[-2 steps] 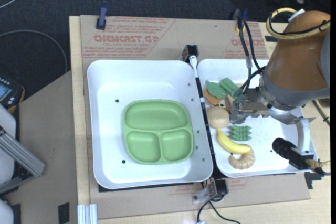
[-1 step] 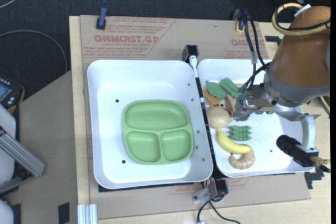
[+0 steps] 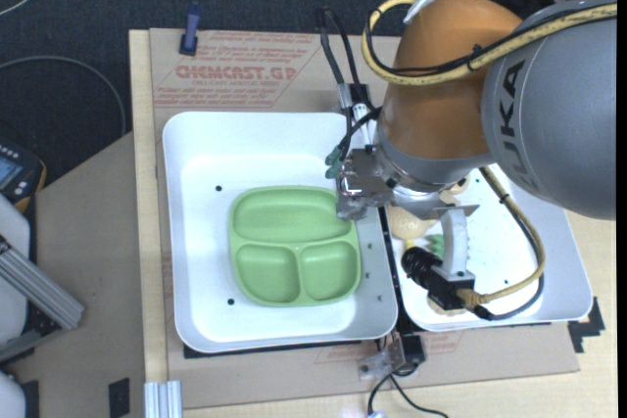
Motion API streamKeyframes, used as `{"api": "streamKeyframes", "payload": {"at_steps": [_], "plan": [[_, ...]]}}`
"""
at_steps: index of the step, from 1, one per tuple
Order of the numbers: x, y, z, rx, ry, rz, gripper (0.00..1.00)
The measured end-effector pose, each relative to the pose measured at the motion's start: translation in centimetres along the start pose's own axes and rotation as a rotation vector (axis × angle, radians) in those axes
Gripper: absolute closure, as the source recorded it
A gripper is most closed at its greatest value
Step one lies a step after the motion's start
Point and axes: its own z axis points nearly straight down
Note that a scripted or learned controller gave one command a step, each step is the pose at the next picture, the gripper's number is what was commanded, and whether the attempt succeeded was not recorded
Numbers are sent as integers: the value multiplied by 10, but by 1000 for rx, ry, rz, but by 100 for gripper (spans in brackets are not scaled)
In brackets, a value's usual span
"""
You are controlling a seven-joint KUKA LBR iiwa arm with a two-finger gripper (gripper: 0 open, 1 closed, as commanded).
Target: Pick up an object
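The green divided plate (image 3: 294, 245) lies flat in the left bin (image 3: 191, 210), toward its right half, three compartments up: one long one at the back and two smaller ones in front. On my screen the gripper (image 3: 350, 194) sits at the plate's back right corner, right by the wall the two bins share. From this angle I cannot tell whether it touches the plate, nor whether it is open or closed. The grey arm (image 3: 549, 103) and its orange band (image 3: 446, 73) cover most of the right bin (image 3: 563, 259). A small pale lump (image 3: 415, 230) shows in that bin, just beside the shared wall. Both bins rest on a brown board (image 3: 245, 64) printed in red, with a small blue object (image 3: 190, 29) at its back left corner.
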Motion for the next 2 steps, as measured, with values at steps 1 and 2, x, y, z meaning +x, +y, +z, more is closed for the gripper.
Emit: {"api": "streamKeyframes", "payload": {"at_steps": [1,2], "plan": [[-68,-5,-169,-18,-1,18,100],[-70,-8,-77,14,-4,15,100]]}}
